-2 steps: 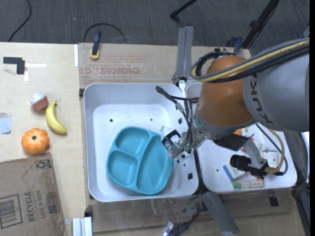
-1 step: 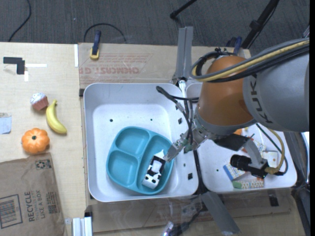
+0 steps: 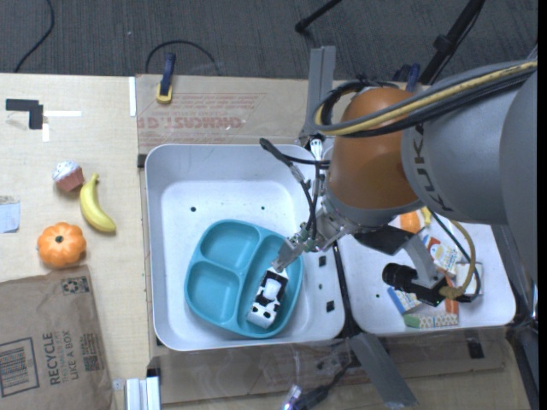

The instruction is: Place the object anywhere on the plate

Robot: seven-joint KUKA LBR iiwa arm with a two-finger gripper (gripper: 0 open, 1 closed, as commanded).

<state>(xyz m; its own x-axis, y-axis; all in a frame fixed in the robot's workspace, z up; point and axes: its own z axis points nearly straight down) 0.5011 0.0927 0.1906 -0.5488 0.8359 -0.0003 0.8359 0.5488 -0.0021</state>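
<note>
A blue divided plate (image 3: 224, 276) lies in the left white bin (image 3: 171, 229), toward its front. A small black-and-white object (image 3: 268, 301) rests in the plate's long right compartment, lying lengthwise. My gripper (image 3: 292, 251) hangs just above the plate's right rim, a short way beyond the object's far end. A narrow gap seems to separate it from the object. The arm's orange band and grey body cover the strip between the two bins.
The right bin (image 3: 496, 301) holds an orange item (image 3: 411, 222) and colourful small boxes (image 3: 427, 319). Outside the bins, on the left bench, lie a banana (image 3: 96, 205), a small pumpkin (image 3: 61, 245), a cupcake toy (image 3: 67, 176) and a cardboard box (image 3: 47, 340).
</note>
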